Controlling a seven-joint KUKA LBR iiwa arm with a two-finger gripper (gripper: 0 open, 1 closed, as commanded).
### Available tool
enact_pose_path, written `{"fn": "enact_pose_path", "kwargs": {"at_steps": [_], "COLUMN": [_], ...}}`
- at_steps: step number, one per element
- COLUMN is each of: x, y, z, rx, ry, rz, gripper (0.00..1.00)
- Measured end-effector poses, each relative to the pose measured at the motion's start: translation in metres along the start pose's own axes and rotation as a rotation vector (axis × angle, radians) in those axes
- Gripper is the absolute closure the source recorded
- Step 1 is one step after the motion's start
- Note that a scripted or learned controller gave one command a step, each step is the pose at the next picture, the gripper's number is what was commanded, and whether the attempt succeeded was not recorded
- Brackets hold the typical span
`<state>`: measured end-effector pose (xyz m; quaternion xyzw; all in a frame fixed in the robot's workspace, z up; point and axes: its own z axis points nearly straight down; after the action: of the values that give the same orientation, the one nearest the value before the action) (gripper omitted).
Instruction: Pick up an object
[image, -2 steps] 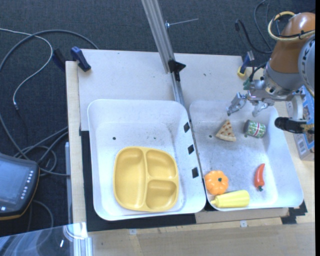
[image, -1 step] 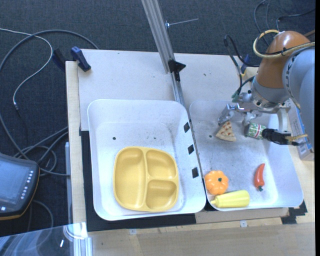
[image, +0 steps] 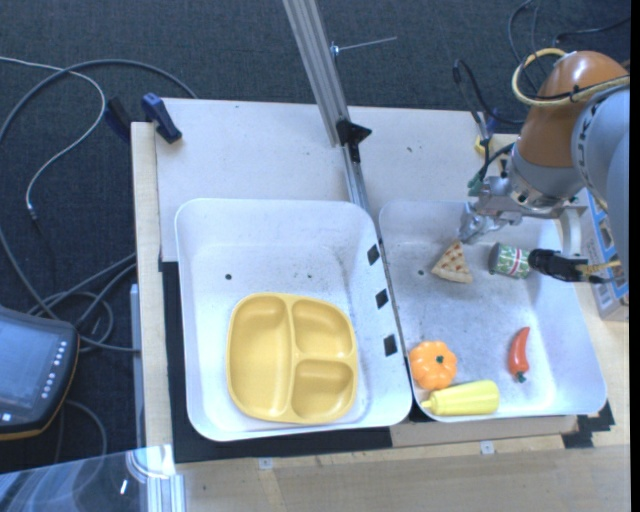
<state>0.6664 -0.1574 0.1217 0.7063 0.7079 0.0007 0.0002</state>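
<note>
The bench carries two shallow white bins side by side. The left bin (image: 200, 250) holds one yellow divided tray (image: 293, 356) with three compartments; nothing can be seen lying in them. The right bin (image: 420, 225) holds five small things. A pizza slice toy (image: 452, 264) lies just below the gripper (image: 470, 226) and a little toward the left bin, very near the fingertips. A small green and white can (image: 510, 261) lies on its side just to the right of the gripper and a bit lower. Further down from the jaws, well apart from them, there is a red chili pepper (image: 518, 353), an orange pumpkin (image: 433, 364) and a yellow corn cob (image: 463, 398); pumpkin and corn touch each other at the near edge of the bin.

The gripper hangs low over the far part of the right bin. Its fingers are dark and small against the arm, so one cannot tell if the jaws are wide or narrow, and nothing is seen between them. The arm is cut off at the right edge.

A metal pole (image: 325, 75) crosses the bench slantwise above the seam between the bins.
</note>
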Motion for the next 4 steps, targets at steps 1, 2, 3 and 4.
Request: {"fn": "enact_pose_path", "kwargs": {"at_steps": [1,2,3,4], "x": [0.001,0.0,0.0,0.063], "y": [-0.002,0.003,0.004,-0.003], "z": [-0.045,-0.111,-0.125,-0.118], "rx": [-0.005,-0.009,-0.004,0.004], "ry": [-0.002,-0.003,-0.002,0.002], "rz": [0.001,0.0,0.001,-0.004], "gripper": [1.0,1.0,1.0,1.0]}}
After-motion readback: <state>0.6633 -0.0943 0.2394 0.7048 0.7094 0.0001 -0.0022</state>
